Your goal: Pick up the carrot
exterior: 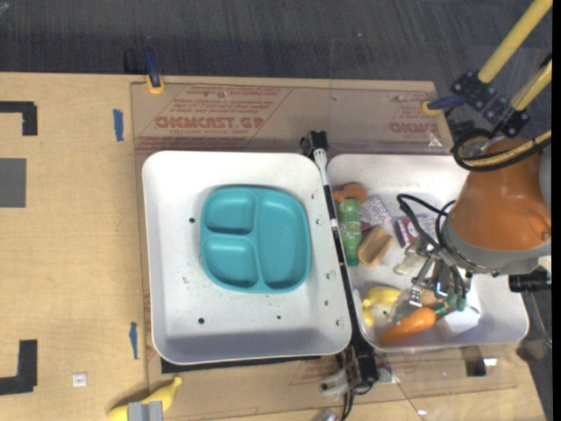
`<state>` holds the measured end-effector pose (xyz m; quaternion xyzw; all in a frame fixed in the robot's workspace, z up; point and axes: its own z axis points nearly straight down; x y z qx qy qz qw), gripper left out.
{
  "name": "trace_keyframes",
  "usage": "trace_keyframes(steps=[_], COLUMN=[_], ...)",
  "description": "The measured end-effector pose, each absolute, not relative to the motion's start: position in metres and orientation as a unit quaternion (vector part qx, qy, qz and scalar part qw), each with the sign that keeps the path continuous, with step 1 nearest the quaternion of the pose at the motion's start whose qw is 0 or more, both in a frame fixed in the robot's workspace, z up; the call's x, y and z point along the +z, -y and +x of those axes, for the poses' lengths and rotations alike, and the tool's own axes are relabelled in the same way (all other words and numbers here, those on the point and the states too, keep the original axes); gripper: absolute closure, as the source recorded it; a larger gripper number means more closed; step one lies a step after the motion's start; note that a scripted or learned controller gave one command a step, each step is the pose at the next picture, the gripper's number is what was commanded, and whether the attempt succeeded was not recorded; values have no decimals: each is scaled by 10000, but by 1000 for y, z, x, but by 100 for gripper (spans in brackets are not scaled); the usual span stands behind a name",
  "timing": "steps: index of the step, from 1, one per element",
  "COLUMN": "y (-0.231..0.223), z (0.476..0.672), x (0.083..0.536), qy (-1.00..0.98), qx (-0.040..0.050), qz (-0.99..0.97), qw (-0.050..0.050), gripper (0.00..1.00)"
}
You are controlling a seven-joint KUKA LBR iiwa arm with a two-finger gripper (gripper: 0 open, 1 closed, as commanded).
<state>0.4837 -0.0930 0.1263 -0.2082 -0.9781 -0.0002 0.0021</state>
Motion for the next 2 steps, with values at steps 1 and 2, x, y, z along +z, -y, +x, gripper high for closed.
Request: trace_keyframes(steps=[1,2], y=[102,112], z=[483,485], x=[91,90], qy=[9866,9973], qx=[-14,-10], qz=[-1629,-726], qw=[-43,-83], gripper=[0,0])
